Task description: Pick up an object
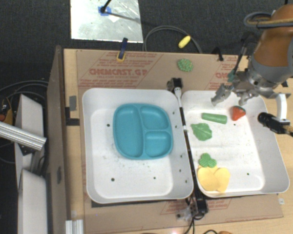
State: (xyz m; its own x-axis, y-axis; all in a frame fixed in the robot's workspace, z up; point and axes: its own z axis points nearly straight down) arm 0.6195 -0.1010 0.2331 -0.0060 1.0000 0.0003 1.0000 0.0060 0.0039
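Toys lie in the right bin [276, 172]: a strawberry [238, 113] by its back edge, cucumber [214, 117] beside it, gripper [233, 96] open above them, holding nothing.

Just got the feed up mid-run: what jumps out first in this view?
The blue divided plate lies alone in the left bin. In the right bin, small toy foods are scattered: a green pod, a red strawberry, a green leaf and a yellow piece at the near edge. The gripper hangs over that bin's far end, just above the pod and strawberry, with nothing between its fingers.
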